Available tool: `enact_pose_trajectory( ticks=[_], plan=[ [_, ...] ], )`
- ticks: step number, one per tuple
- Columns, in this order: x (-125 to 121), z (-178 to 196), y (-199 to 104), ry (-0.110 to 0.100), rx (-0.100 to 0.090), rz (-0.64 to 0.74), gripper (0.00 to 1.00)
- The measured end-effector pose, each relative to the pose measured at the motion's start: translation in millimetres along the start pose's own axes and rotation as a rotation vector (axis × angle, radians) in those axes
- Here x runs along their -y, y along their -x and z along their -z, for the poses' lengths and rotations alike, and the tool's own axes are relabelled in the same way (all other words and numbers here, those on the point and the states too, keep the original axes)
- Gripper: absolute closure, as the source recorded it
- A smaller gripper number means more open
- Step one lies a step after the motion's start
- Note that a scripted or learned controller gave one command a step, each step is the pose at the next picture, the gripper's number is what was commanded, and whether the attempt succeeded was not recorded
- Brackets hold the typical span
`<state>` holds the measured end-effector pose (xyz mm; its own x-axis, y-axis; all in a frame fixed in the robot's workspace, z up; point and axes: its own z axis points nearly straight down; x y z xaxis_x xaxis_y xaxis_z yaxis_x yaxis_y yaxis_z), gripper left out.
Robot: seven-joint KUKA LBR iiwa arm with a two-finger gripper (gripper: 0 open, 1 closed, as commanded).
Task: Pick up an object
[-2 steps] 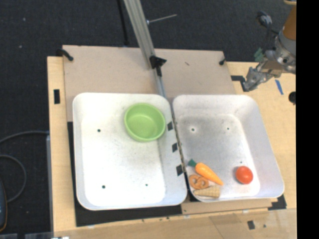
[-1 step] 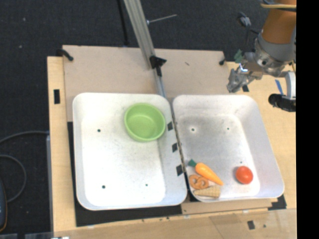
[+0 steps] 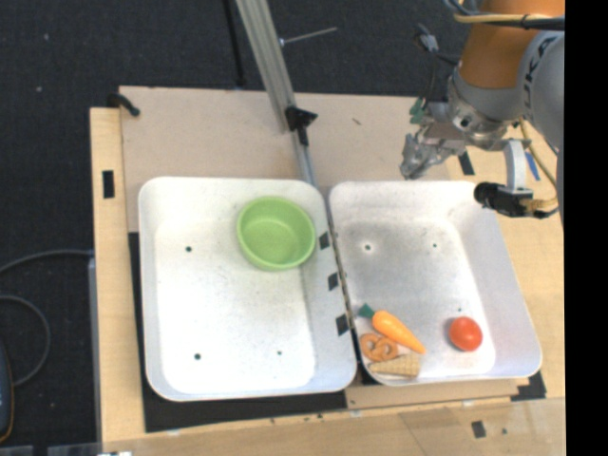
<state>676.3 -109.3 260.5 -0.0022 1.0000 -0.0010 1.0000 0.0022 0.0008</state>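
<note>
The right bin (image 3: 427,255) holds an orange carrot (image 3: 397,330), a red tomato (image 3: 465,333), a brown pretzel (image 3: 378,348) and a tan wafer piece (image 3: 401,366), all near its front edge. A green bowl (image 3: 275,233) sits upright at the back of the left bin (image 3: 190,302). My gripper (image 3: 415,165) hangs above the back edge of the right bin, far from the objects, with nothing seen between its fingers.
A slanted metal pole (image 3: 271,65) rises behind the bins, its foot at the gap between them. The bench edge runs along the front and left.
</note>
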Motion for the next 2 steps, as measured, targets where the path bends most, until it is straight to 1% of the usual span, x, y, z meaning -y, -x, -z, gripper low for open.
enact_pose_trajectory(
  ticks=[2],
  plan=[
    [13, 13, -98, -0.002, -0.002, 0.001, 1.00]
  ],
)
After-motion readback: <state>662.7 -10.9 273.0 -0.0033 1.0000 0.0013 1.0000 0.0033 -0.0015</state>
